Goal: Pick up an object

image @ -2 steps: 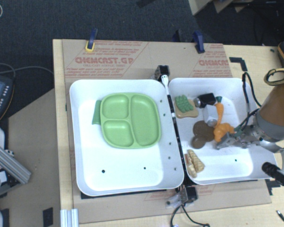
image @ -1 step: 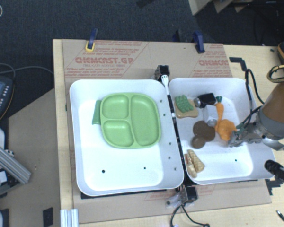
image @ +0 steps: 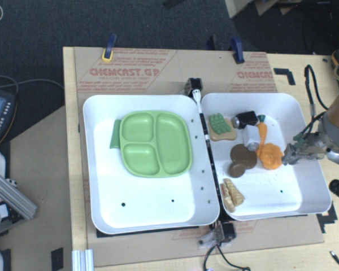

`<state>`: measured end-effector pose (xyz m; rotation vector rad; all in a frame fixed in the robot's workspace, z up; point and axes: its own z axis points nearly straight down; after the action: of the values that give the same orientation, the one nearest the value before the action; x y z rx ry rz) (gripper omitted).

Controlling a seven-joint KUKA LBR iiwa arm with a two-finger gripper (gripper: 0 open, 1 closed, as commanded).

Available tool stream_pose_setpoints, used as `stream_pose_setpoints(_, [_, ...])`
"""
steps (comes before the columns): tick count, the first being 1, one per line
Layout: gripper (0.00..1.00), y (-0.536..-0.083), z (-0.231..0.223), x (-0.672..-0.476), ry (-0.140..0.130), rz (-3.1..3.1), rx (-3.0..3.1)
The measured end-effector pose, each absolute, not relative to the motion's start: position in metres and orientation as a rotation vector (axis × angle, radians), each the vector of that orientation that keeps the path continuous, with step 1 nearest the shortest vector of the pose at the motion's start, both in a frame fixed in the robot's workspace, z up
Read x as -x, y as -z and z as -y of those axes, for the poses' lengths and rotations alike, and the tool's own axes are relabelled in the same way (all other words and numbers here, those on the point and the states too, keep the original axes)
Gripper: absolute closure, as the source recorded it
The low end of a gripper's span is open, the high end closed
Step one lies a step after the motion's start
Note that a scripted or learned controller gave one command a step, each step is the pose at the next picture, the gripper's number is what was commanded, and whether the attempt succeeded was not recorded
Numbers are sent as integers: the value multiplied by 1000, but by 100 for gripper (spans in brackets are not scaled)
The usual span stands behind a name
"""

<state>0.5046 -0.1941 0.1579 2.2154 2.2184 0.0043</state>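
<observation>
The right bin point(image: 305, 199) holds several toy foods. An orange lump point(image: 270, 156) lies near its middle, with a small carrot point(image: 262, 132) just above it. Two brown round pieces point(image: 242, 159) sit to the left of the orange lump. A tan biscuit with a green top point(image: 221, 126) lies at the upper left, and a black and white item point(image: 246, 119) is beside it. A tan ridged piece point(image: 233, 194) rests by the lower left wall. My gripper point(image: 290, 153) hangs low over the bin's right side, its tip just right of the orange lump.
The left bin point(image: 101, 196) carries a green divided plate point(image: 156, 143) in its upper half. The arm point(image: 333, 134) comes in over the right bin's right rim. Clamps and cables line the cardboard bench edge.
</observation>
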Motion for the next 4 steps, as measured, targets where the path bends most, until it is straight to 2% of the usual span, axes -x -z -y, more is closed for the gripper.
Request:
stream_pose_setpoints(1, [100, -202, 193, -502, -4, -2218, -2215])
stream_pose_setpoints(2, [100, -226, 194, -503, -3, -2219, -2216])
stream_pose_setpoints(3, [100, -220, 144, -510, -1, -2229, -2217])
stream_pose_setpoints(4, [100, -212, 85, -505, 0, -2230, -2218])
